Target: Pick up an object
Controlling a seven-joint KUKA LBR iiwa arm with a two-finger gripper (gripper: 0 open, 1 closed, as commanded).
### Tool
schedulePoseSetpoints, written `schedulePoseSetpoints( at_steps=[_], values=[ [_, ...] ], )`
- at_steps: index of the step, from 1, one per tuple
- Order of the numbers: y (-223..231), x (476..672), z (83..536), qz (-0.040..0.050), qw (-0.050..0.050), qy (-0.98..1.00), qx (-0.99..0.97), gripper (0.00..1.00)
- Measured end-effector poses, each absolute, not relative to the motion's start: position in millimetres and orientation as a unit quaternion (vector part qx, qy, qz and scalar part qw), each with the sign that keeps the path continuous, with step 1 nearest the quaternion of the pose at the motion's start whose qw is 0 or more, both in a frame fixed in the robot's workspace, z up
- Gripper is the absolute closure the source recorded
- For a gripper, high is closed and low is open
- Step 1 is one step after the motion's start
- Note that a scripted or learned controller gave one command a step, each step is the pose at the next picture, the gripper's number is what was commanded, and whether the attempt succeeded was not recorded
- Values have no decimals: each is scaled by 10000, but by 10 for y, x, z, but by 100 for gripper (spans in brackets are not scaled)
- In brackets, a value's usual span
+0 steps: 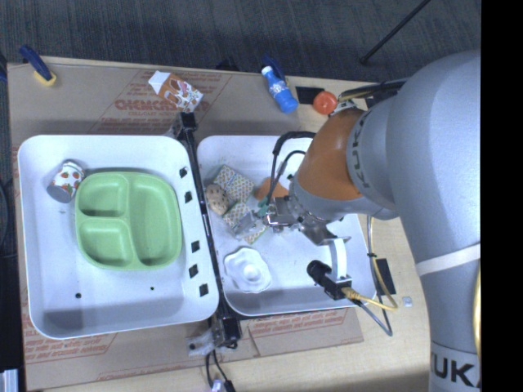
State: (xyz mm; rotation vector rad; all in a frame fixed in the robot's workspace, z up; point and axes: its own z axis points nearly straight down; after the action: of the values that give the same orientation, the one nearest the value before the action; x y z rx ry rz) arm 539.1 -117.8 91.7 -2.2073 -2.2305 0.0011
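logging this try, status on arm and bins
Gripper low in right bin, at the packet pile. Fingers unclear, nothing seen held. White cup close by. Green tray in left bin.

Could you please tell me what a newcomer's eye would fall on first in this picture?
The big grey arm with its orange band dominates the right side, reaching down into the right bin. Next comes the bright green divided plate lying in the left bin, with a small patterned cup tipped beside its upper left corner. A cluster of small packets lies in the right bin just left of the pincer.
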Motion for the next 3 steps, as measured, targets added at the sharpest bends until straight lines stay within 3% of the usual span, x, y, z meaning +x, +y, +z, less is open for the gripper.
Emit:
schedulePoseSetpoints(
  at_steps=[1, 2, 3],
  values=[
    [-1194, 5385, 1016, 19, 22, -7111, -7031, 100],
    [-1240, 4899, 2198, -1, -1, -7082, -7061, 100],
    [-1237, 4897, 2191, 3, 5, -7084, -7058, 0]
  ],
)
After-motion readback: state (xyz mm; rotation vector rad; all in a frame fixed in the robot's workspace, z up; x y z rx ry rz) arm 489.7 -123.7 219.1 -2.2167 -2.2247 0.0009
